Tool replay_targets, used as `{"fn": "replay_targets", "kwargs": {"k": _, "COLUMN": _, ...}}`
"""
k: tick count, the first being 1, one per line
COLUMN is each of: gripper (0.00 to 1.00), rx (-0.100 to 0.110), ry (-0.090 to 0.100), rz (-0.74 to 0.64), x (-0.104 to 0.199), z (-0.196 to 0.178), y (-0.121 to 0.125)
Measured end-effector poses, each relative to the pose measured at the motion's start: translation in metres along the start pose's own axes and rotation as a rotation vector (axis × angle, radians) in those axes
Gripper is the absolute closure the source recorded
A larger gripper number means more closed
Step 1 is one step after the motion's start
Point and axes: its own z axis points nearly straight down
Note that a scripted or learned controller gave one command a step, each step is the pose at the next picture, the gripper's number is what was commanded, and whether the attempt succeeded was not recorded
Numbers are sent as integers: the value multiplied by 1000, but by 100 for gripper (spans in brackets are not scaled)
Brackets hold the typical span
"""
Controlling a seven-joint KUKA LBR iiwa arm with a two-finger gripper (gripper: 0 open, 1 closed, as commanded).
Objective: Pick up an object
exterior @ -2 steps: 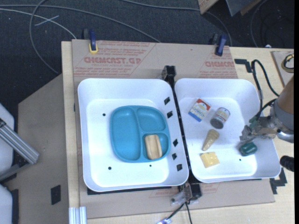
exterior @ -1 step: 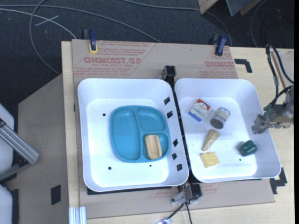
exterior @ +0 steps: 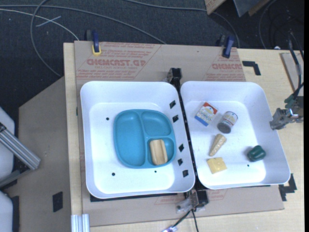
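The right bin (exterior: 256, 93) holds several small objects: a white carton with red and blue print (exterior: 206, 114), a small grey can (exterior: 227, 122) lying on its side, a tan wedge (exterior: 217, 144), a yellow block (exterior: 217, 165) and a dark green lump (exterior: 256, 153). In the left bin (exterior: 96, 100) a blue divided plate (exterior: 137, 134) carries a tan loaf-like piece (exterior: 158, 152) in its lower right compartment. My gripper (exterior: 283, 117) hangs at the right bin's right rim, outside the bin wall and apart from every object, above and to the right of the green lump.
Both bins rest on a cardboard sheet (exterior: 120, 59) clamped at its back edge by two blue clamps (exterior: 96, 43). Black clips run along the seam (exterior: 179, 129) between the bins. Cables cross the dark floor behind.
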Motion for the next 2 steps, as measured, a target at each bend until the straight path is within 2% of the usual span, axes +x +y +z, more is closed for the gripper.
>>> {"fn": "replay_targets", "kwargs": {"k": 2, "gripper": 100, "rx": 5, "ry": 5, "rz": -6, "x": 113, "z": 2, "y": 43}}
